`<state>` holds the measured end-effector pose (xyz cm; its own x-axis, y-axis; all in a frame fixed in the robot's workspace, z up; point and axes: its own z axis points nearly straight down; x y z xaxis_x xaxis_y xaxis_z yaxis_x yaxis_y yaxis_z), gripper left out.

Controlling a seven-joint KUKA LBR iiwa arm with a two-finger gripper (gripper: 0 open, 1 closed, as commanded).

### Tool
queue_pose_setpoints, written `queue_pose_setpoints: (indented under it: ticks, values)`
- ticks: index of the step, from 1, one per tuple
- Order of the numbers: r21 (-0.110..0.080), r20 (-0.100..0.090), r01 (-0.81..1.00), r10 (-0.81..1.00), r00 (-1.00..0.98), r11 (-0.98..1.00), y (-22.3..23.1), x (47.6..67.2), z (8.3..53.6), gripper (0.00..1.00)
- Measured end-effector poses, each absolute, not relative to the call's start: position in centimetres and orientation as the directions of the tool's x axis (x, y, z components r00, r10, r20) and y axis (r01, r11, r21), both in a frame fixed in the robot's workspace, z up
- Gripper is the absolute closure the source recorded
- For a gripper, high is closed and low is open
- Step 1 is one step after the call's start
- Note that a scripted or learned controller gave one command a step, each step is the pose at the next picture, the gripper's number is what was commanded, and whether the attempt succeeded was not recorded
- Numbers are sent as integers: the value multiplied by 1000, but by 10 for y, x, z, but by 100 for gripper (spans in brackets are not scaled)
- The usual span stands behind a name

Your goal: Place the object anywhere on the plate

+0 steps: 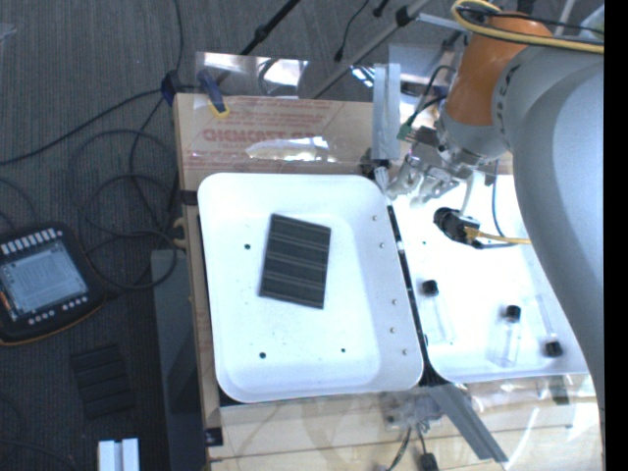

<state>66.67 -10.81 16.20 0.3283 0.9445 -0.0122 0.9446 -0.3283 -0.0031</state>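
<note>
A dark grey ribbed rectangular plate [296,260] lies flat near the middle of the left bin [235,361]. In the right bin [471,366] lie small clear vials with black caps: one [433,307] near the bin's left wall, one [507,334] further right. A separate black cap-like piece [552,347] sits by the right side. My gripper [417,181] hangs over the far left corner of the right bin, close to the wall between the bins. It is well behind the vials, and I see nothing held in it.
A brown board with a clear film strip [265,130] lies behind the left bin. A handheld control pendant [39,281] rests on the floor at the left. The arm's large grey body [569,165] covers the right bin's far right part.
</note>
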Motion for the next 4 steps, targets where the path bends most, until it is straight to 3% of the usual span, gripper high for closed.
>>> queue_pose_setpoints:
  ticks: [1, 2, 3, 4]
  values:
    - [-5, -3, 962, 963, 271, -271, -39, 664, 181, 100]
    - [-5, -5, 985, 985, 170, -170, -32, 668, 181, 100]
    - [-5, -5, 985, 985, 171, -171, -32, 668, 181, 0]
    - [-3, 1, 923, 923, -384, 384, -29, 668, 181, 0]
